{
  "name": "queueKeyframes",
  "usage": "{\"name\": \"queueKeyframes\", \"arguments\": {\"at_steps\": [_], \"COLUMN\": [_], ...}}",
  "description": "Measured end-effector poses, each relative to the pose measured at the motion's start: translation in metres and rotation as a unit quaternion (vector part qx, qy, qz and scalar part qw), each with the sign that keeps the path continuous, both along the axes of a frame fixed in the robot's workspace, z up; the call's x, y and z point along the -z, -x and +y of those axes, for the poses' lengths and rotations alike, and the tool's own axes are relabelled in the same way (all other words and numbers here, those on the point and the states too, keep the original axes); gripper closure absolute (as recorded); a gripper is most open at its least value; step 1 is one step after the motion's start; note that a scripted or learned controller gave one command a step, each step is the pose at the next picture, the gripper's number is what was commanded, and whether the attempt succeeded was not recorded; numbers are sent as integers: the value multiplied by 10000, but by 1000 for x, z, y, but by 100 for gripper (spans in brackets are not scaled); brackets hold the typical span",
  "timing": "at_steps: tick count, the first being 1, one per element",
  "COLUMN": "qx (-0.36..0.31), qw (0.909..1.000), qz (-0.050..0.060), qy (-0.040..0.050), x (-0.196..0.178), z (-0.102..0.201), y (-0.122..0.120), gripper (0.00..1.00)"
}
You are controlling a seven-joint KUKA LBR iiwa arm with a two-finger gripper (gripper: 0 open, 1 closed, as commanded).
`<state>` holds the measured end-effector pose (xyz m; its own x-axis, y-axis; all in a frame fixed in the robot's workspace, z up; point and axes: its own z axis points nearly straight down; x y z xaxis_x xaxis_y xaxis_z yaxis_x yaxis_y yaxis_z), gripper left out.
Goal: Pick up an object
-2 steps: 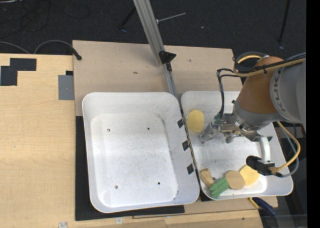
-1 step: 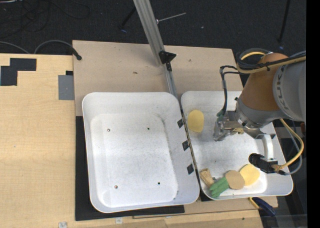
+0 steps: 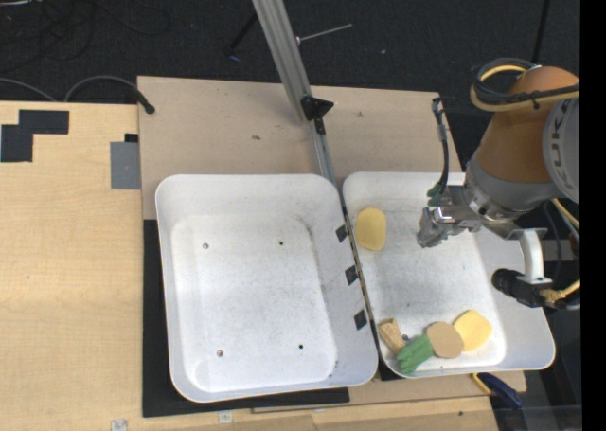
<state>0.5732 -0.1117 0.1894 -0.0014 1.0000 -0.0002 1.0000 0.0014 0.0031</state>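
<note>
1. While the pincer (image 3: 435,228) is hanging over the upper part of the right bin (image 3: 516,355), nothing is showing between its tips, so the pick is looking not yet done; whether it is open or closed cannot be told at this size.
2. Candidate things are lying in that bin: a yellow oval piece (image 3: 370,228) is sitting beside the divider, near the pincer but apart from it.
3. Well apart, by the near rim, a yellow round piece (image 3: 473,330), a tan disc (image 3: 443,339), a green item (image 3: 414,354) and a small tan block (image 3: 390,333) are crowding together.
4. Reaching, closing and lifting are all remaining, judging from this.
5. The green item's shape is proving hard to read, and the arm (image 3: 521,145) is being cut off at the right.
6. The left bin (image 3: 170,230) is resting alongside on the worktop (image 3: 66,259).
</note>
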Motion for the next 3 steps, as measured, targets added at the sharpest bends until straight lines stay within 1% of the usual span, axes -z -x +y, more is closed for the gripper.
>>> {"name": "queueKeyframes", "arguments": {"at_steps": [1, 2, 3], "qx": [6, -5, -16], "qw": [10000, 10000, 10000], "qz": [1, 39, 39], "qy": [1, -11, -16], "x": [-53, -46, -50], "z": [-1, 40, 99], "y": [-1, 11, 26], "gripper": [100, 100, 100]}}
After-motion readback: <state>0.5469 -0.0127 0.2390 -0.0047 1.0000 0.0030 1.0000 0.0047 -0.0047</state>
